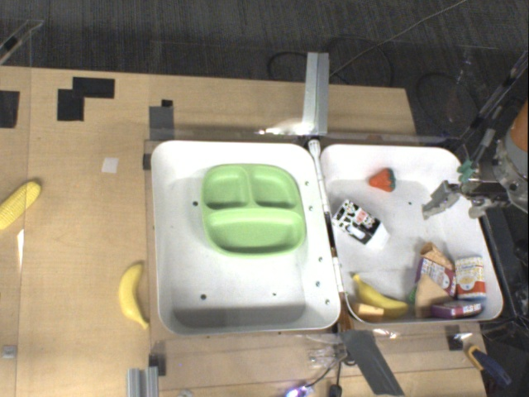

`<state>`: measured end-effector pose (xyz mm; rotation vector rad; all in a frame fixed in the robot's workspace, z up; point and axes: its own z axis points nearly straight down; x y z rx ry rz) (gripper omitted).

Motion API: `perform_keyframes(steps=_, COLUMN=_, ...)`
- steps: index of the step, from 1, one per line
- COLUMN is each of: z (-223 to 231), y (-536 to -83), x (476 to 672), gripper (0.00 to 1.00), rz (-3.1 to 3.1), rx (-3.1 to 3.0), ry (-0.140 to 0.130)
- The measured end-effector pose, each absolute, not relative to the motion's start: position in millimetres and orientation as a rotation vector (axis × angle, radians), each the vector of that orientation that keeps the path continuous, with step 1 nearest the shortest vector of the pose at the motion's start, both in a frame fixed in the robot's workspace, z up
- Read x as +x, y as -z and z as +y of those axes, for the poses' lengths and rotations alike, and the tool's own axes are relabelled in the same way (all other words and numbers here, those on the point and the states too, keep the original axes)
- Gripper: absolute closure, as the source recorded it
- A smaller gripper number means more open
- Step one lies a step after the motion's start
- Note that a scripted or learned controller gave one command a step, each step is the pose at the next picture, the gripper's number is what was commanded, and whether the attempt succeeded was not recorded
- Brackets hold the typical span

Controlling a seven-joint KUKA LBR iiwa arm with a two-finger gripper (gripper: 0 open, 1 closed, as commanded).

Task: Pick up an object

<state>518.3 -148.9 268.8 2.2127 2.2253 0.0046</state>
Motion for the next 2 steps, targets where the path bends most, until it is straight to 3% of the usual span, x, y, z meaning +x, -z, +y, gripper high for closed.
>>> perform_keyframes(steps=1, z=-136, y=-203, x=619.9, gripper=0.0, rz=2.315, rx=2.118, ry=-0.005)
perform_keyframes(steps=2, z=-137, y=-213, x=644.8, gripper=0.0, rz=1.986, rx=2.428, ry=-0.008)
